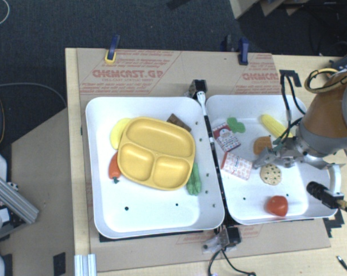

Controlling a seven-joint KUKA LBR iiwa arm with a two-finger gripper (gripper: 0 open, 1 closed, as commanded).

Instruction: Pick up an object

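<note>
On the cardboard-topped bench (162, 68), the gripper (272, 158) hangs low in the right white bin (242, 211) over a round speckled cracker (270, 175), grip unreadable, apparently mid-approach and needing to settle squarely down first.

Left bin (99, 171): yellow tray (155, 152) occupies the centre; bare floor lies along the front. Right bin (242, 211): bare floor lies front-left of the tomato (277, 205).

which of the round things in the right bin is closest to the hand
The cookie, pale and speckled, just below the hand. The orange ball sits a little further up-left, and the tomato lies well below, near the bin's front edge.
</note>
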